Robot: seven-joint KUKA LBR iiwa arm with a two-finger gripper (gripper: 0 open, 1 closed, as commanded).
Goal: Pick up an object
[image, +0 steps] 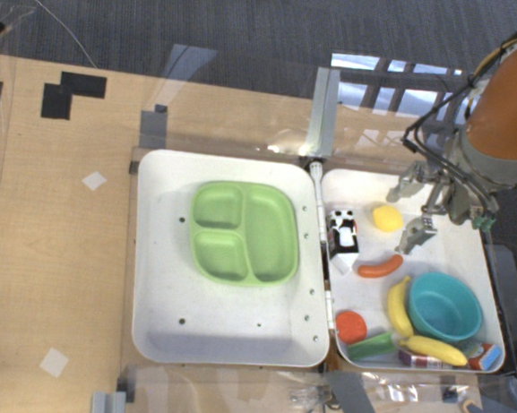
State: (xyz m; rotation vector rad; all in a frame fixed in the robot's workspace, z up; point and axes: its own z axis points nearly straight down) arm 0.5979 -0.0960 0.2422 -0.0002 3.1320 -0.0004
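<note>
— Yellow, that round toy [386,219] in the right bin [492,266]: is that what the gripper [427,218] is after?

— Likely, judging from the camera view. The ball-like yellow piece lies toward the far side of the right bin, and the gripper hangs just to its right, over the same far part of the bin. So the thing lies to the left of the fingers, close by.

— How do the jaws stand?

— Spread, I think; one finger [417,235] reaches down near the toy's right edge, another sits further right with a gap between. The metal is small and cluttered here, so I hedge on how wide. Nothing is pinched between them.

— Any long axis to mind?

— Not for the round one. The red sausage [379,268] just nearer lies with its length running left to right, slightly tilted, and the bananas [400,308] beside the teal bowl [445,305] sit nearer still.

— And the left bin?

— It carries the green divided tray [243,232], well apart from the arm.
</note>
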